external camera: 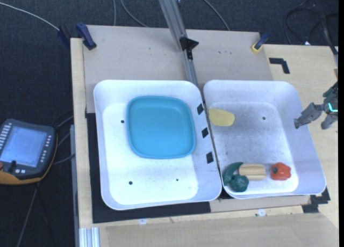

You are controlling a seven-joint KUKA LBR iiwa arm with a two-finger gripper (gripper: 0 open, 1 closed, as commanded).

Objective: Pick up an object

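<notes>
The gripper point(318, 116), fingers spread and holding nothing, hovers at the right bin's point(301, 106) right rim, so the pick looks not yet begun. 4 objects lie inside: a yellow piece point(221, 117) near the left wall, and a green piece point(235, 178), a tan block point(252, 172) and a red pepper point(280, 171) crowded against the front wall. The middle of the bin is open.

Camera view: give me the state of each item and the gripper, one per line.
Gripper: open, at the right bin's right rim, holding nothing.
Blue plate: flat in left bin.
Yellow piece: lying in right bin, upper left.
Green item, tan block, red pepper: lying in a row along its near edge.
</notes>
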